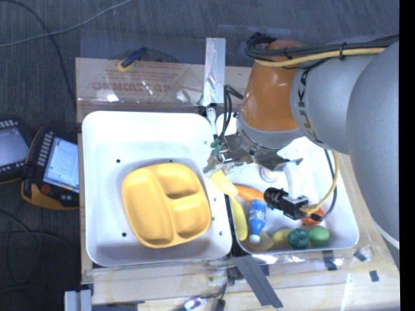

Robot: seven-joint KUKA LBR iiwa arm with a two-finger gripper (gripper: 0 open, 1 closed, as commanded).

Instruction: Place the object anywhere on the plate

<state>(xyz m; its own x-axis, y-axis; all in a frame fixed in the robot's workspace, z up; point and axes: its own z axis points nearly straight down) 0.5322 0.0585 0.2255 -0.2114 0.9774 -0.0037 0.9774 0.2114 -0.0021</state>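
A yellow divided plate [167,203] lies in the left bin [110,135]. My gripper [218,161] hangs over the wall between the two bins, just right of the plate's upper right corner. A small yellow curved piece [224,183] shows directly under the gripper, at the left edge of the right bin [343,229]. Whether the gripper has hold of it I cannot tell. The grey arm with its orange band [275,99] covers the back of the right bin.
In the right bin lie a banana [240,220], an orange carrot [251,192], a blue bottle [257,216], a yellowish fruit [280,236] and two green items [299,239] [319,235]. A clear plastic bag [139,83] sits behind the left bin.
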